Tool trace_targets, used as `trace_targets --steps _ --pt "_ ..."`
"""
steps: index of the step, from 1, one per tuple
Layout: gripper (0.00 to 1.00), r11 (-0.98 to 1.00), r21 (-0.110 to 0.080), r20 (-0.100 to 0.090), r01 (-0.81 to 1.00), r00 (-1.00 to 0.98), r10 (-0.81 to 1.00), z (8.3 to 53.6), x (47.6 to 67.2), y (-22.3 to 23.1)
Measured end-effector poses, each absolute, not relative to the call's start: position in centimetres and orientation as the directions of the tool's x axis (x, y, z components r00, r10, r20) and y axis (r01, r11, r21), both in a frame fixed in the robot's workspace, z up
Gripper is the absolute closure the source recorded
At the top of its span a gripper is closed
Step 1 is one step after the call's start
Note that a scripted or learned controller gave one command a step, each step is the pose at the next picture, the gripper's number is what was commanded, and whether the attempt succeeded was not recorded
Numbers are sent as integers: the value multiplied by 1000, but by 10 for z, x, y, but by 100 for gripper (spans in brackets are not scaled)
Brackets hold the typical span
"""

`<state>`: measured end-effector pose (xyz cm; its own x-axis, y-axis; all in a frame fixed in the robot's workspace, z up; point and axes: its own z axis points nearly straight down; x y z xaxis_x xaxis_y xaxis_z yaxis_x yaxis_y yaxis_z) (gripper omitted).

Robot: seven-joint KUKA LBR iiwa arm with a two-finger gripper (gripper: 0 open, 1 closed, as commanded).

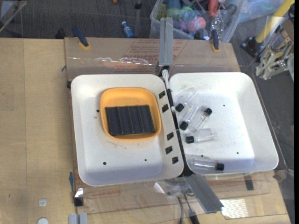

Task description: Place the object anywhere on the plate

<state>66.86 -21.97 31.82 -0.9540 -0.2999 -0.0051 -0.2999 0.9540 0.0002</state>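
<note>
Clear plastic vials with black caps [195, 118] are seen scattered in the right white bin [243, 125], clustered near its left wall; one [208, 164] lies apart at the near edge, long axis left–right. The orange squarish plate [131, 95], bearing a black ribbed block [130, 120], lies leftward in the left white bin [88, 139] — across the divider. Gripper state cannot be told.

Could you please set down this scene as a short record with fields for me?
left bin: shallow white bin holding the plate
plate: orange squarish plate with a dark ribbed rectangular block lying on it
right bin: shallow white bin
right bin contents: several clear plastic vials with black caps, clustered near the divider
stray vial: one clear vial at the near rim
</note>
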Motion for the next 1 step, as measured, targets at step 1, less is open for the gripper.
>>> trace_targets --steps 1 --pt "100 804 -6 -10 -595 -803 -595 346 669 -221"
